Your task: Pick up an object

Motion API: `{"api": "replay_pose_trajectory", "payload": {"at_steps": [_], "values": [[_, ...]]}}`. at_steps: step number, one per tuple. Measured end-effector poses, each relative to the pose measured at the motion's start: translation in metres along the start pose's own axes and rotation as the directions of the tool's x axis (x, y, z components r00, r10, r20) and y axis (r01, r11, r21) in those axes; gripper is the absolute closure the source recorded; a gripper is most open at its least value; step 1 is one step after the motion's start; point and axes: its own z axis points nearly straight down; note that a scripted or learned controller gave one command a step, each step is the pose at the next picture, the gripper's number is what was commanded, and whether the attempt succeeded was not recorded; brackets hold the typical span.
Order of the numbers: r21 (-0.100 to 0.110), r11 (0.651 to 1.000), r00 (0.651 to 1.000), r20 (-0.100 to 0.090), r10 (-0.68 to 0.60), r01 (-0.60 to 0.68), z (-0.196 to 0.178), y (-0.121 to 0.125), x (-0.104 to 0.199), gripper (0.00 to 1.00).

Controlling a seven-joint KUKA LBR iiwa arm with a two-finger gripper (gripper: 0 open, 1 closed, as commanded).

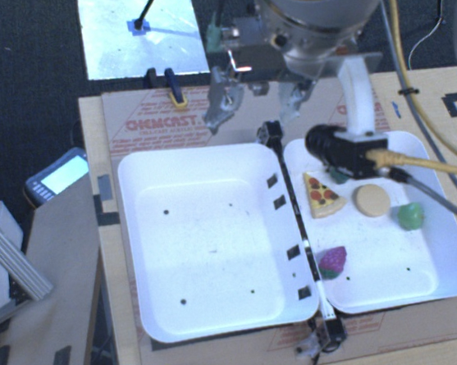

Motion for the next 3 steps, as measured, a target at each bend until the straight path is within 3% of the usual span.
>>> {"api": "replay_pose_trajectory", "payload": {"at_steps": [3], "values": [[0.000, 1.000, 1.000, 0.000, 0.000, 0.000, 0.0000, 0.0000, 0.0000, 0.00]]}}
